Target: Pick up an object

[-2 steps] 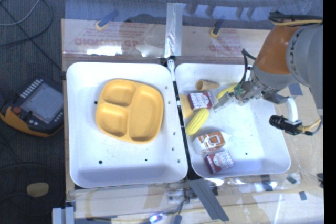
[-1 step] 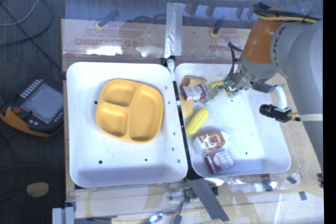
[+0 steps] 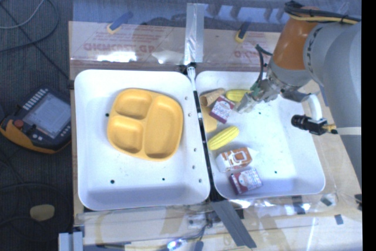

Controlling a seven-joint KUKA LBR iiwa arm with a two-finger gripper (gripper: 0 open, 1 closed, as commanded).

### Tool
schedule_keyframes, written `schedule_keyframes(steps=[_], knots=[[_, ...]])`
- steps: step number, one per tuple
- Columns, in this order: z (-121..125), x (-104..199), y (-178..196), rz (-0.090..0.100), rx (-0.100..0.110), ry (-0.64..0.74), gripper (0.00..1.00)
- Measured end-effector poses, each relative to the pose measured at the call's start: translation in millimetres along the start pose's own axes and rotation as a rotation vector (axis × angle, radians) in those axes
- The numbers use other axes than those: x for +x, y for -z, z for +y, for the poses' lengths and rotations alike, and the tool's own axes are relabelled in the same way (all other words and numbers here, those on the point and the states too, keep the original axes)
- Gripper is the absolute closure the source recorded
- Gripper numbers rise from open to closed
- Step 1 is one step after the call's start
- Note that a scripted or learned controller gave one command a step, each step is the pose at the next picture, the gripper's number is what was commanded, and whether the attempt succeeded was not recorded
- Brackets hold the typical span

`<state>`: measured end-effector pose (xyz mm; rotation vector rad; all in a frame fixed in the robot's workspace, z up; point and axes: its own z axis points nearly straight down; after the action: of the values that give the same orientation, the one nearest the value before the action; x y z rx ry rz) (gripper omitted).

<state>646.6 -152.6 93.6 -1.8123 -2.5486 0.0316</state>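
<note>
From my remote seat, the camera view looks down at a slant on two shallow white bins side by side on a wooden bench.

The arm comes in from the right, grey with an orange band above the wrist. Its gripper (image 3: pixel 247 104) is low in the upper left part of the right bin (image 3: pixel 294 156), pointing down and to the left. I cannot tell whether it is closed on anything; it is too small and blurred to judge.

The nearest things lie just beside its tip. A small corn cob (image 3: pixel 235 95) sits just up and left of it, long axis running roughly left to right. A dark red packet (image 3: pixel 221 109) lies just left of the tip, touching or nearly touching it. I judge one of these two to be the likely pick, and the move turns on a short shift to the left.

Also in the right bin: a tan block (image 3: pixel 210 97) against the dividing wall, a larger yellow corn cob (image 3: pixel 223 138) lying on a slant below the packet, an orange carton (image 3: pixel 235 157) below that, and a red carton (image 3: pixel 245 179) near the front edge.

The left bin (image 3: pixel 94 185) holds a yellow divided tray (image 3: pixel 145 123) with three compartments, all bare.

On the floor to the left lies a handheld controller (image 3: pixel 38 120).
</note>
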Motion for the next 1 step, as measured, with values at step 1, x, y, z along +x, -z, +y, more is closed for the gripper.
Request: schedule_keyframes(steps=[1], knots=[[-63.0,67.1,-3.5,-0.01,-0.039,-0.108,1.0]])
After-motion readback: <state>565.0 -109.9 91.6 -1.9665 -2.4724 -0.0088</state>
